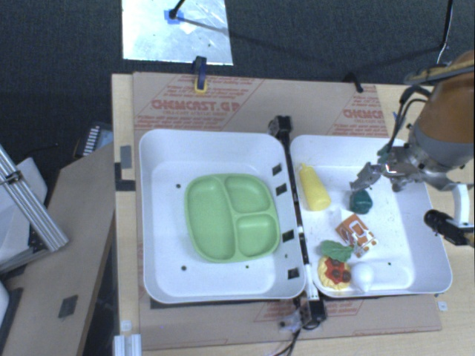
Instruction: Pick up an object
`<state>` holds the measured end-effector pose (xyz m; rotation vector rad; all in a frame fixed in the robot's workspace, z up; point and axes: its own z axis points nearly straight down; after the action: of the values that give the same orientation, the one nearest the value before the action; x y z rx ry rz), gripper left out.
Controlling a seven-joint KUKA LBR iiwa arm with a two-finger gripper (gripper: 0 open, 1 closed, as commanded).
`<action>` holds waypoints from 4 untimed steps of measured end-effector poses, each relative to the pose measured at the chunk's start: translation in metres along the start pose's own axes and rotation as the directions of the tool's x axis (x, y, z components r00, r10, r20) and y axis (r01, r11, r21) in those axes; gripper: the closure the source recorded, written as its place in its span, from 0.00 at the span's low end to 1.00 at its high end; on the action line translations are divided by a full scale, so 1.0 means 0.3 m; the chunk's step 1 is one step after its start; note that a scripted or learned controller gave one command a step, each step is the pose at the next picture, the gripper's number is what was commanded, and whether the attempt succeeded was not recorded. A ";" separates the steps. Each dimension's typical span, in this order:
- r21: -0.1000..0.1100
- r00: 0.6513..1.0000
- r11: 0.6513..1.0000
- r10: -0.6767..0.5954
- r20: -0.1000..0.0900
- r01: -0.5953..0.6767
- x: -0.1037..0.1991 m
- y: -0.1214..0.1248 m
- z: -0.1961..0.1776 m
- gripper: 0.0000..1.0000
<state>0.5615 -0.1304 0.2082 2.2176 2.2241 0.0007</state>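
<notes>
Gripper (pixel 369 175), spread open, hangs just above teal object (pixel 361 201); cardboard (pixel 194 104) reads "CHEMCAST GP".

Even, bright overhead light, soft shadows, slight blur, glare on the foil sheet (pixel 177 19).

"CHEMCAST GP" is printed in red, upside down, on the brown protective sheet (pixel 223 99) covering the desk behind the bins; another red print at its right corner is partly readable.
</notes>
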 end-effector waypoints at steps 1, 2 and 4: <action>0.003 1.000 1.000 0.002 -0.001 -0.002 -0.019 0.013 0.149 0.00; 0.002 1.000 1.000 0.002 -0.001 -0.002 -0.013 0.032 0.293 0.00; -0.003 1.000 1.000 0.003 0.001 -0.003 -0.013 0.038 0.376 1.00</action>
<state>0.5729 -0.1344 0.0955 2.2191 2.2184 0.0031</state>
